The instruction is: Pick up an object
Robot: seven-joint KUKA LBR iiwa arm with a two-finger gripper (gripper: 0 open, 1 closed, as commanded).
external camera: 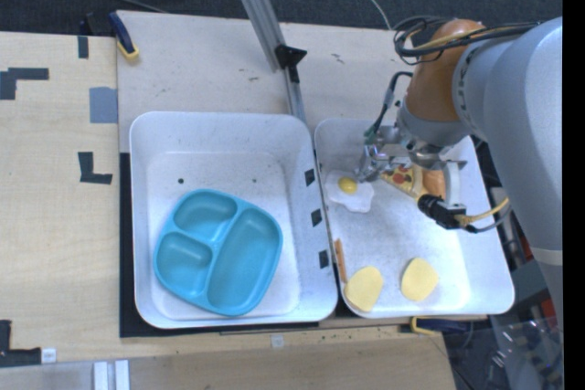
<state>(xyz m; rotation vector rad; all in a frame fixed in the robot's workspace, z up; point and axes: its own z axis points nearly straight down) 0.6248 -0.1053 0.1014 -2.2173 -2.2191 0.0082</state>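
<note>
The fried-egg toy [352,192], a white patch with a yellow yolk at its upper left, lies flat on the floor of the right bin [457,288], close to that bin's left wall and in its upper half. It is the thing nearest the gripper [372,162], which sits just above and slightly to the right of it in the camera view, so close that its tip seems to meet the egg's upper edge; whether it touches cannot be told from this slant. Nothing is seen held, and whether the gripper is open or closed cannot be told either.

The egg has no strong long axis; it spreads a little from upper left to lower right. The coming move therefore turns, in my judgement, on a short drop down and to the left, centred on the yolk.

A reddish-orange item [416,181] lies just right of the gripper, partly under the wrist. Two yellow flat pieces [365,287] [420,279] rest well apart from the egg, near the bin's lower wall. The left bin [151,137] holds a blue divided plate [218,251]. Both bins sit on the desk [55,196].
</note>
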